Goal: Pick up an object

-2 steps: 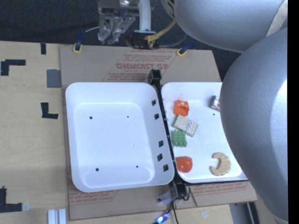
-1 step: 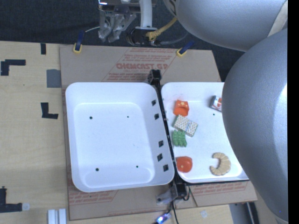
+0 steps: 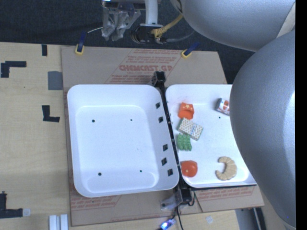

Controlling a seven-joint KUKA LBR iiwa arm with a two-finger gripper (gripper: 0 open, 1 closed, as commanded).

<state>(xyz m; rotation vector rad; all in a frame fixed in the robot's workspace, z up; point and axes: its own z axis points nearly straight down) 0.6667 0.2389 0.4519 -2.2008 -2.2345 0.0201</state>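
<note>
Grey arm [image 3: 268, 109] casing, nearest the lens, fills the frame from 12 o'clock round to 5 o'clock and covers the right edge of the right bin [image 3: 206, 178]. Gripper [image 3: 117, 25], at 11 o'clock and well beyond both bins, hangs over the dark floor; its fingertips look drawn close together with nothing between them.

Left to right: black markers [image 3: 48, 114] lie on the wooden bench top at 9 o'clock. Left bin [image 3: 115, 138] sits on a cardboard sheet [image 3: 139, 68] with red print, clipped at its far edge by two yellow-and-blue clamps [image 3: 80, 48]. Black clips [image 3: 164, 147] run along the seam where the two bins touch.

Right bin contents: an orange block [image 3: 186, 110] at the bin's 11 o'clock; just below it a tilted patterned white packet [image 3: 191, 128]; touching that, a green piece [image 3: 184, 142]; at 7 o'clock a red-orange rounded piece [image 3: 189, 168]; at 5 o'clock a tan croissant-shaped piece [image 3: 226, 168]; at 2 o'clock a small red-and-white item [image 3: 223, 106], beside the arm casing.
</note>
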